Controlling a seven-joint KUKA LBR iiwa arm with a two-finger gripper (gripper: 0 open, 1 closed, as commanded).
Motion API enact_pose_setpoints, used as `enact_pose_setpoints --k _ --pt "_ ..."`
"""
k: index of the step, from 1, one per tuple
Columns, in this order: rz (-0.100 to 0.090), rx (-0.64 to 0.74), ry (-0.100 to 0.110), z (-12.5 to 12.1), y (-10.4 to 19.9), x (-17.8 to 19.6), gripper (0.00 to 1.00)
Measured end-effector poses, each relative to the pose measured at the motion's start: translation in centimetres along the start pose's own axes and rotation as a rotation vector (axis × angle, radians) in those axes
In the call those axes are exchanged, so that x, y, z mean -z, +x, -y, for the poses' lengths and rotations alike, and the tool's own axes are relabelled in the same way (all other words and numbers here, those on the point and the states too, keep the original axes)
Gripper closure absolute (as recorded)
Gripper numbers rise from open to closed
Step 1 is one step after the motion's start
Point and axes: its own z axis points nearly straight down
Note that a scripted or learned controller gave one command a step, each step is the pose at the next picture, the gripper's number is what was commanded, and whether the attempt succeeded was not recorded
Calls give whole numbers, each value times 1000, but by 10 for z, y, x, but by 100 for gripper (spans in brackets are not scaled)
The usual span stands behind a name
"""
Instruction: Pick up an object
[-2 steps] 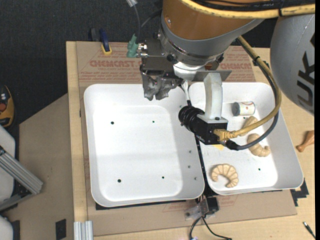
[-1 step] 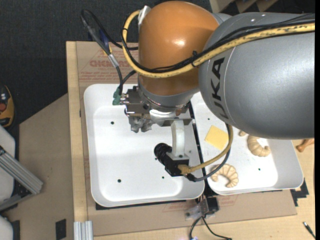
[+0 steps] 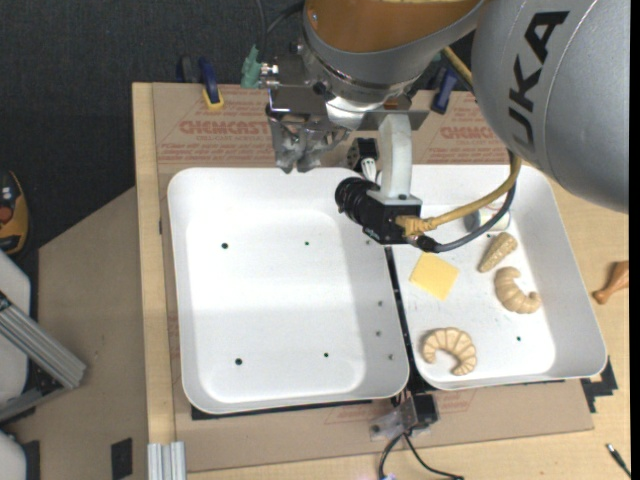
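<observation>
My gripper (image 3: 298, 154) hangs high over the back edge of the left bin (image 3: 178, 268), under the arm's orange band, and I see nothing held in it. The right bin (image 3: 578, 298) holds a yellow cheese slice (image 3: 435, 276), a croissant (image 3: 448, 350) near the front, a second croissant (image 3: 516, 290) further right and a small bread roll (image 3: 497, 251). All of these lie well to the right of the gripper and below it. The arm's body hides the back part of the right bin.
A black camera unit (image 3: 372, 208) with a yellow cable (image 3: 470, 213) hangs from the arm over the divide between the bins. Blue clamps (image 3: 208, 80) sit at the back edge of the cardboard-covered bench. An aluminium rail (image 3: 40, 343) lies at the left.
</observation>
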Motion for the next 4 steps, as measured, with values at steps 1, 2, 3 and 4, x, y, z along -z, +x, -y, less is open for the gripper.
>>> enact_pose_setpoints --k 1,2,3,4 --pt "7 -6 20 53 -57 -9 100" --pt "10 3 29 54 -10 -143 100" --pt "4 1 13 52 0 -111 100" --pt "-4 1 -4 48 0 57 100"
